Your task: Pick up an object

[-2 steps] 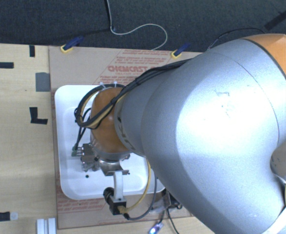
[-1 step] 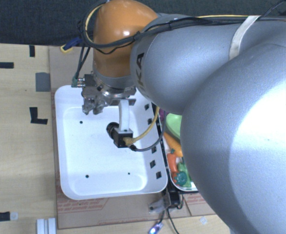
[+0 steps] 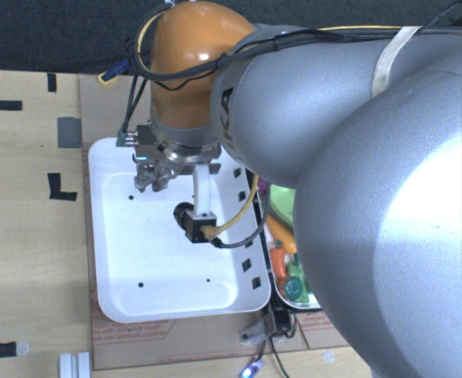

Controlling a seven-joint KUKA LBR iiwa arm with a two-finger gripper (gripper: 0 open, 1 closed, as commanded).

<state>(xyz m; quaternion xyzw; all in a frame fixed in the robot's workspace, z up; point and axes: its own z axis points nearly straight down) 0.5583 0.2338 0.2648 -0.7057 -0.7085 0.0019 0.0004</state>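
A: Where the arm (image 3: 356,132) comes in from the right, how does it carry itself?

B: Its thick grey body spans the whole right side of the view, then narrows toward the orange band (image 3: 190,46) at top centre. Below that band the wrist turns straight down, so the gripper (image 3: 152,181) points at the bench (image 3: 26,235).

A: Over what does the gripper hang?

B: Over the left bin (image 3: 105,290), above its far left part, near the far wall. It sits low, close to the white floor, though I cannot tell whether it touches.

A: Spread or pressed together?

B: I cannot tell. The wrist covers much of it, and from this slant the tip is only a dark, blurred shape.

A: Where are the things to pick?

B: Well apart from the gripper, to the view's right of it and nearer the camera, in the right bin (image 3: 301,305), which the arm mostly hides. A narrow strip of that bin shows beside the arm. In it a green thing (image 3: 282,201) lies farthest back, an orange thing (image 3: 282,239) just in front of it, and a teal thing (image 3: 295,287) nearest the camera. The wall between the bins stands between them and the gripper.

A: And close around the gripper?

B: Beneath it and toward the camera runs the left bin's floor, with a few small dark dots (image 3: 140,283). To the view's left of it, past the rim, the bench carries black tape marks (image 3: 57,187).
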